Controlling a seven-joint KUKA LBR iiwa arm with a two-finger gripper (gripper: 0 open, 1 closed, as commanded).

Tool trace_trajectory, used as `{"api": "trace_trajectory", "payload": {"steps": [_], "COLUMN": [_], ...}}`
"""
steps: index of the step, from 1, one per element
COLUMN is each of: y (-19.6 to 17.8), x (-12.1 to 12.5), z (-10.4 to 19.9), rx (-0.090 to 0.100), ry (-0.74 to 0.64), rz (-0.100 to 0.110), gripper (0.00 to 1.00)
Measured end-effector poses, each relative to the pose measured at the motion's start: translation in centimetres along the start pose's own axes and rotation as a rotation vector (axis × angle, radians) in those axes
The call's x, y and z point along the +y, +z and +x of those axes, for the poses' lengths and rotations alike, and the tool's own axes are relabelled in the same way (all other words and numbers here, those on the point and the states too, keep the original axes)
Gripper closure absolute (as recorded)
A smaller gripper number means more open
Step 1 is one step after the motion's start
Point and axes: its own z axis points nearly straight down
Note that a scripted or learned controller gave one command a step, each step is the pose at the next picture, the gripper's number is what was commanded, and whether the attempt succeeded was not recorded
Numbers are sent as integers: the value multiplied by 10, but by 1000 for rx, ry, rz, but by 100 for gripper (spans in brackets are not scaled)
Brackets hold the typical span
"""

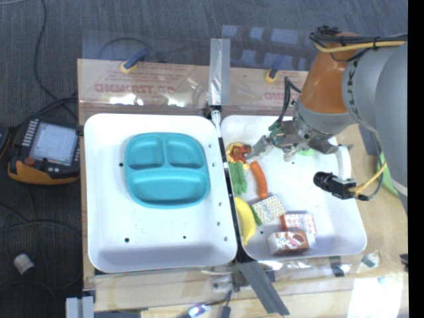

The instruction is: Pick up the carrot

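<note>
The carrot [259, 179], orange and slim, lies near the left side of the right bin [331, 220], pointing roughly front to back. My gripper [275, 150] hangs over the back of that bin, just behind and to the right of the carrot's far end. Its fingers [261, 147] stand apart with nothing between them, and they look clear of the carrot.
Beside the carrot lie a green vegetable [237, 177], a red and yellow item [237, 152] and a banana [246, 219]. In front sit a patterned packet [268, 209], a red box [299, 222] and a brown can [288, 242]. A blue divided plate [165, 169] sits in the left bin [106, 197].
</note>
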Motion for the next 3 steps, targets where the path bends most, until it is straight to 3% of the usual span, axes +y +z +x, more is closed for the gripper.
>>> {"api": "trace_trajectory", "payload": {"steps": [1,2,3], "y": [70,92,92], "x": [-7,1,14], "z": [-18,-29,-61], "rx": [0,3,3], "ry": [-188,-67,470], "rz": [1,-13,-14], "gripper": [0,0,0]}}
